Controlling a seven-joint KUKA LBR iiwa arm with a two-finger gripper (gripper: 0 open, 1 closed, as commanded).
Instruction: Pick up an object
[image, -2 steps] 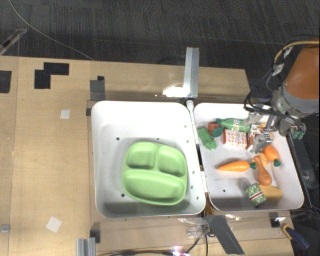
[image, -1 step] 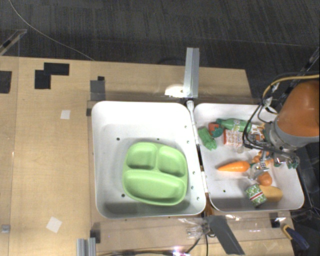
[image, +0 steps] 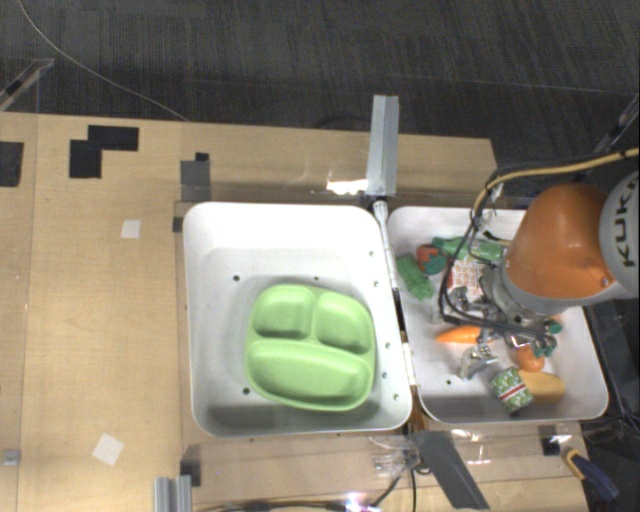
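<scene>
- We saw the end effector (image: 487, 352) low in the right bin (image: 590, 400), among a carrot (image: 460, 337) and a small can (image: 509, 388).
- Whether it was released or clenched, we could not tell.
- We judged the step a descent to grasp; next called for closing, then lifting.

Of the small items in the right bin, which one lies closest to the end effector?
The orange carrot-shaped piece, lying just left of the end effector. The green piece sits farther up-left, and the yellow block farther right.

Light wooden bench (image: 90, 330) with black markings, dark ribbed floor (image: 250, 50) beyond, thin cable (image: 100, 78)
</scene>
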